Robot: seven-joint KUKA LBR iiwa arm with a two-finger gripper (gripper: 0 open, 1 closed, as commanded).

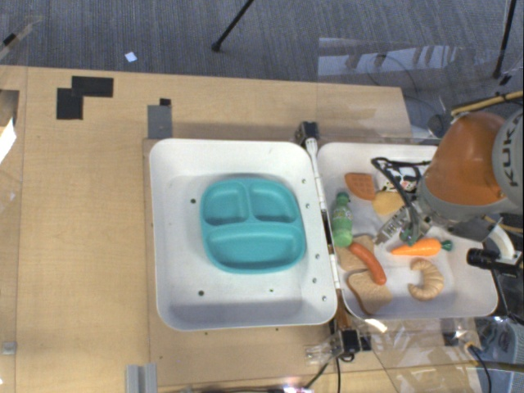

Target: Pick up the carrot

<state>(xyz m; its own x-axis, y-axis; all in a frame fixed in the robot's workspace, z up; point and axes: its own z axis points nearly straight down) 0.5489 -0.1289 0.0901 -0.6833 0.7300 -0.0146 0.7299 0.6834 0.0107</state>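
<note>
I am reaching in from the right over the right-hand shallow white bin [483, 301], my metal claw [396, 226] hanging just left of the small orange carrot with green top [417, 250], which is lying flat on the bin floor; I cannot tell how my claw is set. Around the carrot are lying a curled tan croissant [426, 278], a red-orange sausage [369, 264] and a green plastic bottle [341, 219], while the left white bin [176, 301] on the wooden bench [74, 244] is holding a teal divided plate [250, 223].
</note>
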